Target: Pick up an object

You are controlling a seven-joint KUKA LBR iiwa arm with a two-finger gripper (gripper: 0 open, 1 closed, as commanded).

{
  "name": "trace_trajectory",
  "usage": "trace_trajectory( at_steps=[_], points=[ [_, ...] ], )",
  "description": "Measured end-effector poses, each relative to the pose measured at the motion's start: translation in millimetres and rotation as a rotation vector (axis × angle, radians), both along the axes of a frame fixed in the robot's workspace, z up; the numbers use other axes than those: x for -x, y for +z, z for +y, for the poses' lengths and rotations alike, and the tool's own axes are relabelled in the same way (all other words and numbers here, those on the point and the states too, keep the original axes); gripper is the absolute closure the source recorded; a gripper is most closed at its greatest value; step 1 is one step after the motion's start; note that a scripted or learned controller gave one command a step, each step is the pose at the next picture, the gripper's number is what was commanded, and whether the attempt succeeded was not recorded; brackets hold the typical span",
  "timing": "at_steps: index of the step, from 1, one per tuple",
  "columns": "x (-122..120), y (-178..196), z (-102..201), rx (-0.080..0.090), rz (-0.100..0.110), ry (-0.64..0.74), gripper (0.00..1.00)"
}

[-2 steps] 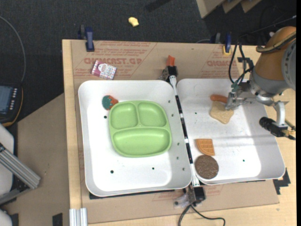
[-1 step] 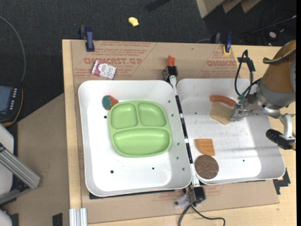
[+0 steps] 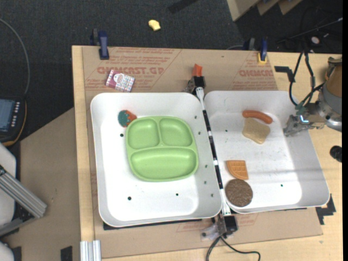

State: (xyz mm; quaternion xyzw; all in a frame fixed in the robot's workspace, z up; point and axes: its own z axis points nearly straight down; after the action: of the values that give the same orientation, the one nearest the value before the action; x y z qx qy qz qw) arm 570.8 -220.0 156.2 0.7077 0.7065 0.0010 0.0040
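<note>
The right bin (image 3: 304,167) holds a red-orange sausage (image 3: 256,115), a tan bread slice (image 3: 256,130), an orange waffle-like piece (image 3: 237,169) and a round brown patty (image 3: 238,192). My gripper (image 3: 293,125) hangs at the right bin's upper right edge, to the right of the bread slice and apart from it. Nothing shows in its grasp. The grey arm (image 3: 333,105) reaches in from the right.
The left bin (image 3: 109,162) carries a green divided plate (image 3: 161,147) and a small red and green round object (image 3: 127,117) at its upper left. A small printed packet (image 3: 119,80) lies on the bench behind. Cables (image 3: 300,80) hang near the arm.
</note>
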Motion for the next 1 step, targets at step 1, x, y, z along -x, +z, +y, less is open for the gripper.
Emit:
trace_trajectory(
  at_steps=[1],
  points=[
    [0.3, -4.8, 1.5, -0.003, 0.005, 0.001, 0.00]
  ],
)
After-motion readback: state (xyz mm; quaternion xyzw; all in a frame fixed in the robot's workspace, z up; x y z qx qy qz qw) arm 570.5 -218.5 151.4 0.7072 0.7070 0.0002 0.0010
